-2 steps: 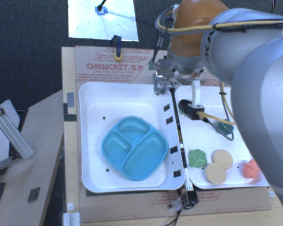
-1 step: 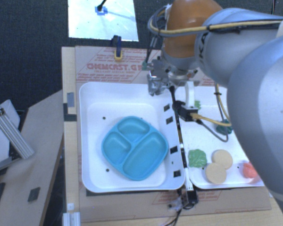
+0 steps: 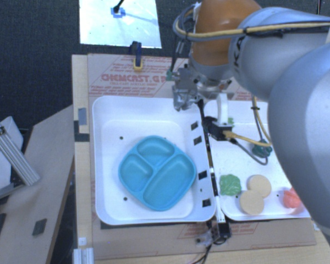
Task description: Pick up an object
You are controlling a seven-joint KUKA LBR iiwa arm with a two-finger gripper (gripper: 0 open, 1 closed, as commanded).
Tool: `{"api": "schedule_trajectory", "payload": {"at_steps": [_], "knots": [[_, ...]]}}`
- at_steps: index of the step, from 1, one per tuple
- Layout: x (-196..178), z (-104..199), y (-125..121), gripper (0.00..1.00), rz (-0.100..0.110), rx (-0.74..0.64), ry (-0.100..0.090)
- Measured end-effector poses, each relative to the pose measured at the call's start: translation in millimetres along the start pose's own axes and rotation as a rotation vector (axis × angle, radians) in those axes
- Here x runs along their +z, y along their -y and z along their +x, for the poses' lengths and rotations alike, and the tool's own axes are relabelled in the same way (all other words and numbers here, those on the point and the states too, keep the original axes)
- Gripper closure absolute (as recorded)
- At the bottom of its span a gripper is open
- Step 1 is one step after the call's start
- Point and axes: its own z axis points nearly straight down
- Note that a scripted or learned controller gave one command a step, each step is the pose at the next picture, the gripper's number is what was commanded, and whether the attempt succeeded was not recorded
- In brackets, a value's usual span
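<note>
Left bin [image 3: 107, 202]: blue divided plate [image 3: 157, 172], centre frame. Right bin [image 3: 275, 212], lower right: green piece [image 3: 230, 184], two tan discs [image 3: 255, 194], pink item [image 3: 290, 198]. Gripper [image 3: 182, 99] upper centre, grip state indiscernible.

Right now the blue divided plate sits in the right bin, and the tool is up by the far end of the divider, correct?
Not quite. The camera view shows the blue divided plate in the left bin, not the right one. The tool is indeed up by the far end of the divider.

Grey arm [image 3: 297, 76], orange band [image 3: 223, 23]
</note>
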Motion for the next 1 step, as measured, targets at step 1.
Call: {"api": "schedule_trajectory", "payload": {"at_steps": [1], "knots": [[0.2, 0.0, 0.0, 0.0, 0.0, 0.0, 0.0]]}}
